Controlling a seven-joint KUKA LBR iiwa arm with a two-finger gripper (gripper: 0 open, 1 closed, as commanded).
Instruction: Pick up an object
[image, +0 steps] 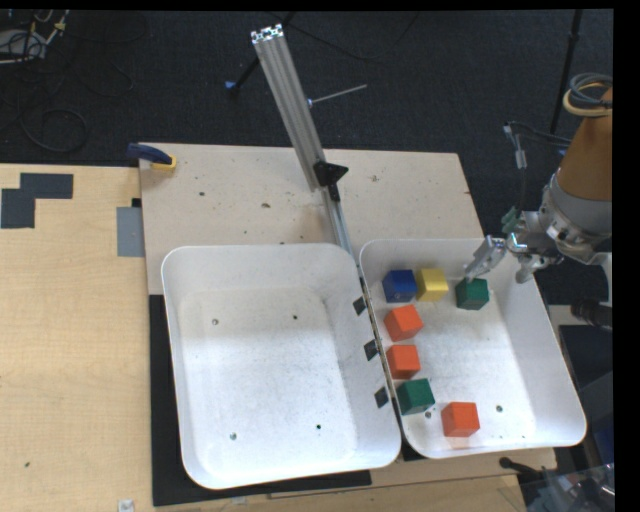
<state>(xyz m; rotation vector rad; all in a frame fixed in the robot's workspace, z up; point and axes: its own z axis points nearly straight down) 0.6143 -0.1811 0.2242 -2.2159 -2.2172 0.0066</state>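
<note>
The right bin (560, 385) holds several coloured blocks. A blue block (399, 285) and a yellow block (433, 283) sit side by side near its far edge, with a dark green block (472, 293) just right of them. Two orange blocks (404, 322) (403, 360) line the left wall, then a second green block (416, 396), and a third orange block (460, 419) lies near the front. My gripper (502, 265) hovers over the bin's far right corner, open, with nothing between its fingers. Its left finger (480, 262) ends just above the dark green block.
The left bin (190, 300) adjoins the right one, with black clips along their shared wall. A slanted aluminium bar (295, 110) rises behind the bins. A blue and yellow clamp (152, 155) lies at the board's far left corner.
</note>
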